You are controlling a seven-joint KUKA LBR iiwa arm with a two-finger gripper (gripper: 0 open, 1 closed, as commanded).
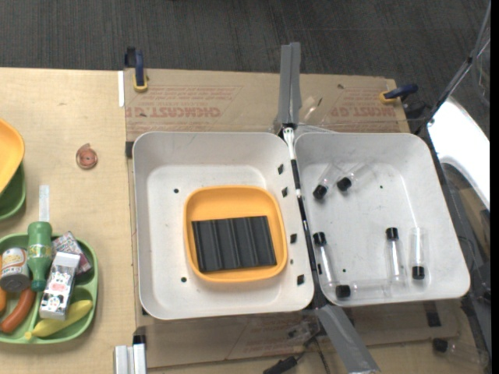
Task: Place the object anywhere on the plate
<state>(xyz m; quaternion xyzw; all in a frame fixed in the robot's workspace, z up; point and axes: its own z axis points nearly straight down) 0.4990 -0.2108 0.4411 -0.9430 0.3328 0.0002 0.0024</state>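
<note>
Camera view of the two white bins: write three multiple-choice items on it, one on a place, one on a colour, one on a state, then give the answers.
1. Where does the square orange plastic plate lie?
A. in the left white bin
B. in the right white bin
C. on the cardboard sheet behind the bins

2. What colour are the caps of the clear plastic tubes in the right bin?
A. red
B. black
C. yellow

3. How does the dark ridged rectangular block rest?
A. upright on one end
B. leaning on the bin wall
C. flat on the plate

Answers: 1 A, the plate sits in the middle of the left bin. 2 B, each tube ends in a black cap. 3 C, the block's wide ribbed face is up, inside the plate's rim.
</note>
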